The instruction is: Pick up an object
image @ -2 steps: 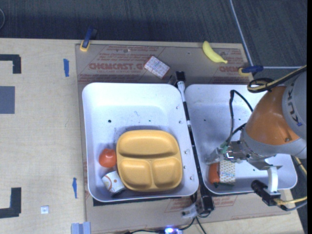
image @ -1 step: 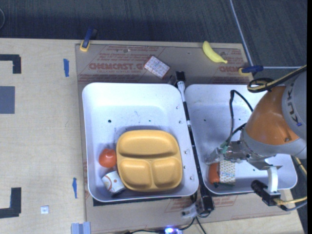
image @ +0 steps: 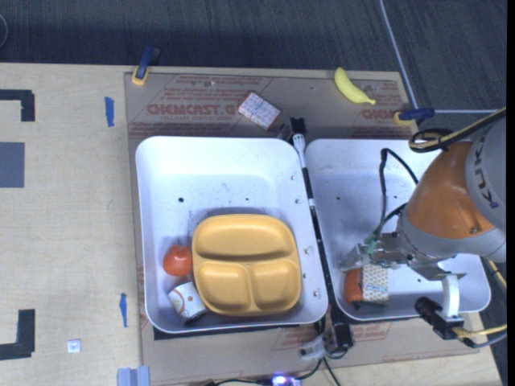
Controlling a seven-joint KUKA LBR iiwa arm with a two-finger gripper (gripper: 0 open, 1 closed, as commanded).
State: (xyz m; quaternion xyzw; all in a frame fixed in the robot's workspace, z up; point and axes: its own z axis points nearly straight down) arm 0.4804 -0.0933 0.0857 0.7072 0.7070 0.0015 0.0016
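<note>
My gripper is low over the near left part of the right bin, with the grey and orange arm reaching in from the right. Directly under it, towards the bin's front wall, a speckled beige block lies beside a small orange-red object. The gripper's body hides where it meets them, so I cannot tell whether it touches either one. In the left bin, a yellow compartment tray rests next to an orange-red ball and a small white and orange object.
A banana and a small patterned box lie on the cardboard behind the bins. Blue clamps hold the cardboard's corners. Black cables loop over the right bin's far side near the arm.
</note>
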